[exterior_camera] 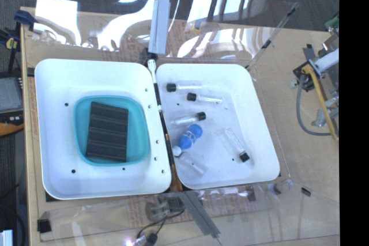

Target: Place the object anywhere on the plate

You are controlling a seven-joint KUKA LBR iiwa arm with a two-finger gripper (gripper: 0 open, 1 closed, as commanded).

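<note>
A teal plate (81,117) lies in the left white bin (52,83). A dark ribbed block (108,131) rests flat on it, covering most of its middle. In the right bin (253,118) lie several clear vials with black caps, among them one (184,87) near the back, one (189,119) in the middle and one (237,146) toward the right. A small blue bottle (191,136) with a white cap lies near the bin's left wall. My gripper (324,92) hangs at the far right, outside both bins and over the bare bench, partly cut off by the edge.
A clear shield with a metal post (159,23) stands behind the bins. Cables and clamps sit at the bench's left edge (11,37) and near the front (158,213). Bare wooden bench (294,152) stretches right of the bins.
</note>
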